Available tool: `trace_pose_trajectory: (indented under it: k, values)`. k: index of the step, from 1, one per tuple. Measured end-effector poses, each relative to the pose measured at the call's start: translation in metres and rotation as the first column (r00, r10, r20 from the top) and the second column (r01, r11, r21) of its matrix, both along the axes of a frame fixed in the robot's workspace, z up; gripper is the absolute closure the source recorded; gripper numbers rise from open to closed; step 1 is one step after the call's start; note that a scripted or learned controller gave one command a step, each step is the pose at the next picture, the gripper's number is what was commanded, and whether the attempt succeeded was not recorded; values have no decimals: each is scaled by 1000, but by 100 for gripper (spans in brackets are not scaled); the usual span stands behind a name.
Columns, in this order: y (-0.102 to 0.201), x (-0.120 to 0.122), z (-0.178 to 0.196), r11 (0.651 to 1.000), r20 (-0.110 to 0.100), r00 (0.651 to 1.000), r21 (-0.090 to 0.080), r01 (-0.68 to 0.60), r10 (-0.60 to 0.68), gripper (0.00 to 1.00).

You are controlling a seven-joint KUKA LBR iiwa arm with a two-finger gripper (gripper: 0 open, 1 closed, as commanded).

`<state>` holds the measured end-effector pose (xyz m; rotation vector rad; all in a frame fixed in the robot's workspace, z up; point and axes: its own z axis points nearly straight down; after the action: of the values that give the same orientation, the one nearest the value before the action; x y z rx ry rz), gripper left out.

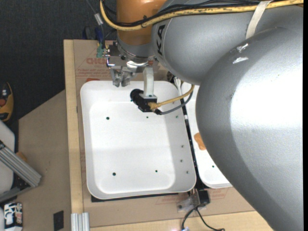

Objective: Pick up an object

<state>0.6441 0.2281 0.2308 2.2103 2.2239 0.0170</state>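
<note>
Closest to the lens is my grey arm, reaching in from the right of the left bin and covering most of the right bin beside it. Above the left bin's far edge sits my orange band. Below it my gripper hangs over that bin's far rim, toward its far left corner. Whether my jaws are parted or closed I cannot tell from this angle. A small orange object lies just past the left bin's right wall, inside the right bin, partly hidden under my arm. A few dark specks dot the left bin's floor.
</note>
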Motion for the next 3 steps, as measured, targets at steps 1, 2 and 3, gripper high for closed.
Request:
trace_pose_trajectory:
  k: [1,2,3]
  values:
    - [1,0,10,1000,2,1000,0,-1,1,100]
    - [1,1,21,1000,4,1000,1,-2,2,100]
    - [2,1,31,1000,7,1000,1,-3,3,100]
